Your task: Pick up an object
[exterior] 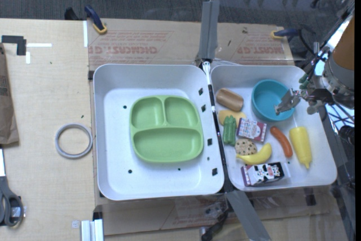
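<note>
claw over blue bowl, risk of a rim clip or bad grab

the claw (286,103) sits at the right side of the blue bowl (272,99), low over its rim, tips pointing left into it. cannot tell if the claw is wide or narrow, too small and dark against the bowl. nothing visibly held.

no object chosen yet as far as i can judge; the bowl is nearest, in the right bin (327,175) at its upper middle. just beside it: bread roll (229,99), pink packet (252,130), orange sausage (281,141), yellow corn (302,145). further out: banana (255,154), cookie (245,147), green pepper (229,131), milk carton (263,173).

risks: closing on the thin curved rim may slip or tip the bowl. a descent off-centre could push the bowl into the packet or roll. clutter is tight, so 2 items may get pinched together.

left bin (107,121) holds 1 green divided plate (166,128), well apart.
</note>
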`<state>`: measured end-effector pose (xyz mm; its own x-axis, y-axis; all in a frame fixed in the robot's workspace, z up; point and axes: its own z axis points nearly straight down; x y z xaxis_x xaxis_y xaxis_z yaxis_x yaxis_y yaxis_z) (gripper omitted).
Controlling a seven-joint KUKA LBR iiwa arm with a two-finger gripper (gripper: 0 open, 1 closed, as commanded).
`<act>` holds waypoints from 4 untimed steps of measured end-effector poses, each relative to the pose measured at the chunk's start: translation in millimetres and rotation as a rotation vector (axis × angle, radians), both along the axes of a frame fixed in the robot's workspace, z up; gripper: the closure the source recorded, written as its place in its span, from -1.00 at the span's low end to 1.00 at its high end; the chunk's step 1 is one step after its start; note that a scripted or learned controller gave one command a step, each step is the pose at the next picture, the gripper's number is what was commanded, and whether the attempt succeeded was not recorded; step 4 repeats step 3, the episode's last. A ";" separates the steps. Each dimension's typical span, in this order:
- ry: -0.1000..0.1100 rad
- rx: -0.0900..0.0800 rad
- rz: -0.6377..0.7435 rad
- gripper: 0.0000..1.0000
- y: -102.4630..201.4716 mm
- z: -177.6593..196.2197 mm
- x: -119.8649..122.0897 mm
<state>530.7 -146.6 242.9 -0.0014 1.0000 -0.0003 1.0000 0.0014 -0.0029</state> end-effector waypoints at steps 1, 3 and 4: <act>0.001 0.004 0.067 -1.00 -15.4 -152.2 -33.3; -0.003 -0.001 0.074 1.00 73.2 28.1 0.7; -0.003 -0.001 0.074 1.00 73.2 28.1 0.7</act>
